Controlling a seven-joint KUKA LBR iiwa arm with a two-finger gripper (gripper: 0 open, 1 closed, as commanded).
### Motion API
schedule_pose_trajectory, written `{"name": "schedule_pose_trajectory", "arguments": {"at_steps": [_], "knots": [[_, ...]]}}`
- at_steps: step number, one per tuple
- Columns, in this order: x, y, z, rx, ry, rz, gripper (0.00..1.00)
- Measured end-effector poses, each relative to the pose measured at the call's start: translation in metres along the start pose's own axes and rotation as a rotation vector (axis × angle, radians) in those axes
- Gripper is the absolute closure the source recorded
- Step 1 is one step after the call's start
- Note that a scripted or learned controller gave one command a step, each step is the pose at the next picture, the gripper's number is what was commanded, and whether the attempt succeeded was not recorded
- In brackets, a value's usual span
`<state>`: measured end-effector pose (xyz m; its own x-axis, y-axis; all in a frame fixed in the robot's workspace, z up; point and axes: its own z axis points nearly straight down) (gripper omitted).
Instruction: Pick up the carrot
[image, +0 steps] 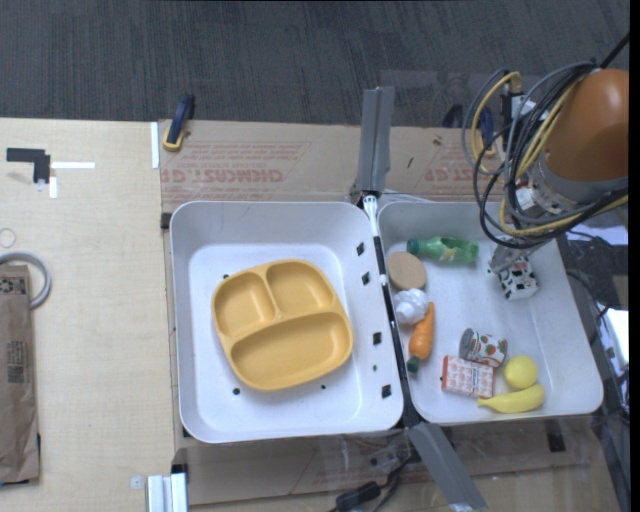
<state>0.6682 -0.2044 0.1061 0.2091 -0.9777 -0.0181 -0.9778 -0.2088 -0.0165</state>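
The carrot (422, 335) is orange with a green stub at its lower end. It lies tilted near the left wall of the right bin (560, 330), just below a white garlic-like piece (408, 307). My gripper (514, 279) hangs over the upper right part of that bin, well to the right of the carrot and a little above it in the view. Above the gripper are the wrist, a bundle of cables and the orange band (595, 110). Nothing is seen in the gripper.
The right bin also holds a green item (445, 249), a tan disc (406, 269), a small can (484, 347), a red box (467, 377), a lemon (520, 372) and a banana (512, 401). A yellow divided plate (283, 322) sits in the left bin (190, 300).
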Motion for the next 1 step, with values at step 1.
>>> {"name": "schedule_pose_trajectory", "arguments": {"at_steps": [1], "knots": [[-0.0265, 0.0023, 0.0131, -0.015, 0.010, -0.551, 1.00]]}}
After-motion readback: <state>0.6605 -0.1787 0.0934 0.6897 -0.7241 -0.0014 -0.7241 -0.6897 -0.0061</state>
